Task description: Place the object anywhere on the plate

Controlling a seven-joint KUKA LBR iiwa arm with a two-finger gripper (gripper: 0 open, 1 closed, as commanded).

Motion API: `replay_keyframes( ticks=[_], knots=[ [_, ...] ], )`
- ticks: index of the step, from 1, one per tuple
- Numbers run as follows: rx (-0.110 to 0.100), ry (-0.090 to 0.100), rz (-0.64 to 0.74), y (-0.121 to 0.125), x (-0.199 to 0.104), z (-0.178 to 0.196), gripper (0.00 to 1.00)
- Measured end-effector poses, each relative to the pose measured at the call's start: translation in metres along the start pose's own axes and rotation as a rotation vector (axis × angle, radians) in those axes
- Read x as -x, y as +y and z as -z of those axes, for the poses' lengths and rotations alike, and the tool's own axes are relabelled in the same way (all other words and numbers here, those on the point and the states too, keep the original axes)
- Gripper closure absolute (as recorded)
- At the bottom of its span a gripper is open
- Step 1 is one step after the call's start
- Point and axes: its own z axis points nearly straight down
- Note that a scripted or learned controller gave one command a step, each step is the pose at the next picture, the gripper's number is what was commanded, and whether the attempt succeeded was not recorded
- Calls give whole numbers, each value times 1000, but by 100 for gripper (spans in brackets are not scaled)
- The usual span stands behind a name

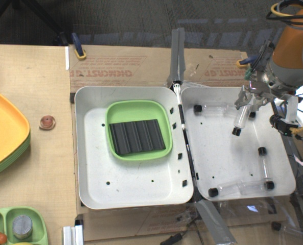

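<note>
Your inventory, operator:

Left shallow white plastic bin (90,188): one square green plate with rounded corners (139,108), set toward the bin's far half. On the plate lies a dark grey ribbed rectangular slab (137,137), flat, slightly askew, wholly within the plate's rim.

Right shallow white plastic bin (228,162): clear tubes with black end caps along its edges, one at the near side (240,188).

Grey arm with orange band (290,45): reaching in from the right, above the far right corner of the right bin. Its two-finger gripper (238,129) points down and leftward over that bin, well apart from the plate and slab. You cannot tell from this view how the jaws stand.

Worktop (33,75), left of the bins: stacked orange plates (5,131), a small round reddish-brown knob (47,122), and a green compartment tray (8,223) at the near corner.
</note>
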Motion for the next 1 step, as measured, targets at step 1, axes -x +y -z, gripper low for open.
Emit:
replay_keyframes(
  ticks=[1],
  knots=[
    [1,0,0,0,0,0,0]
  ],
)
